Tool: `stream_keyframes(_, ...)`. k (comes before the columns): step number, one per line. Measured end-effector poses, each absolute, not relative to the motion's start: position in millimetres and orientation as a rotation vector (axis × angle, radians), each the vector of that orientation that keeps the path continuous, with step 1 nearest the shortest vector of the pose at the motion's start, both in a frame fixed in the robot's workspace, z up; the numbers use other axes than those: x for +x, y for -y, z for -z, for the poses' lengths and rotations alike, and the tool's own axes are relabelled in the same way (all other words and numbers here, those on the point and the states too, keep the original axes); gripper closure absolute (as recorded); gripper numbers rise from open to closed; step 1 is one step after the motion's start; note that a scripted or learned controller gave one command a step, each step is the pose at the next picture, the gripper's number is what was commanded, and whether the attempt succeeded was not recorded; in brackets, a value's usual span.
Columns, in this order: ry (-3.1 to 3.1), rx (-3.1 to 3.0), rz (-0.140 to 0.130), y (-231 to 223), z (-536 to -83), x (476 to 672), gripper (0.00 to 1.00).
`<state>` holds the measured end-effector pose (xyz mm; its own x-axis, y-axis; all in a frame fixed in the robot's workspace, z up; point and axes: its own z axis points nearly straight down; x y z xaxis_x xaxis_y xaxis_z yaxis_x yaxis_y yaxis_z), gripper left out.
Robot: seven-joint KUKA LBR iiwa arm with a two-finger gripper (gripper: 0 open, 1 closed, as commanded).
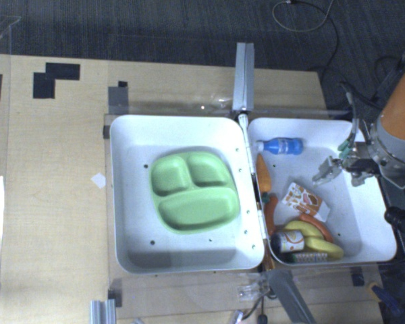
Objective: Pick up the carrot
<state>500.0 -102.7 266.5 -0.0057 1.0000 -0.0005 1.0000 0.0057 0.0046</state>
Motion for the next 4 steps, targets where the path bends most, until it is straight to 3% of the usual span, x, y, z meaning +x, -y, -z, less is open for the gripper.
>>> stream_keyframes(1, -1.889, 2.507, -0.005, 95, -244, 528.3, 0.00)
stream_keyframes(2, -1.966, 2.448, -0.003, 106, -188, 581.7, 0.00)
stream_keyframes(3, -2.185, 2.244, -0.013, 117, -89, 583.8, 0.00)
stream_keyframes(4, -2.427, 1.979, -0.011, 115, -89, 633.6, 0.00)
